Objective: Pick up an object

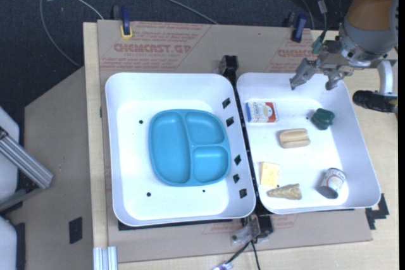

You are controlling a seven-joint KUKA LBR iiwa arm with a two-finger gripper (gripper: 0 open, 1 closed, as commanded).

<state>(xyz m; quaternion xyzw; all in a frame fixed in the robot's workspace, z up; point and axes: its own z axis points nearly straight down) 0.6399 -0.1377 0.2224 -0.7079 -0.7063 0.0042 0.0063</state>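
The tool (314,77) hangs above the far edge of the right bin (361,155), its two fingers spread apart with nothing between them. Below it in that bin lie a small carton (261,112), a dark green piece (323,118), a bread roll (293,137), a cheese slice (269,173), a tan wedge (284,191) and a can (331,182). A blue divided plate (189,147) sits in the left bin (120,155).

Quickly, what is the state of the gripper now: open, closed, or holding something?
Gripper: open, fingers spread, holding nothing, above the far edge of the right bin.
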